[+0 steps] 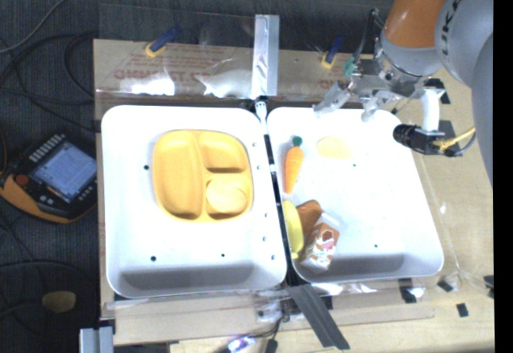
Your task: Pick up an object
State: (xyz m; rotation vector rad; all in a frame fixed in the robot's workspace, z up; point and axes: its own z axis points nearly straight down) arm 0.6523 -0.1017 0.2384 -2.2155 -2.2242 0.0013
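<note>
Arm poised at the far edge of the right bin, nothing picked yet

The gripper (351,105) hangs over the far rim of the right bin (401,207); its jaws look spread apart and there is nothing between them; so I judge the step is the approach before a grasp. The toy carrot (293,166) lies near the divider, well apart from the gripper; a pale yellow disc (334,148) is closer; a small heap of toys (311,233) sits at the near left corner. The next move needs lowering over one object, probably the disc or carrot; the yellow tray (202,174) rests in the left bin (128,207).

Yellow tray (200,175) left, carrot (293,168) right
</note>
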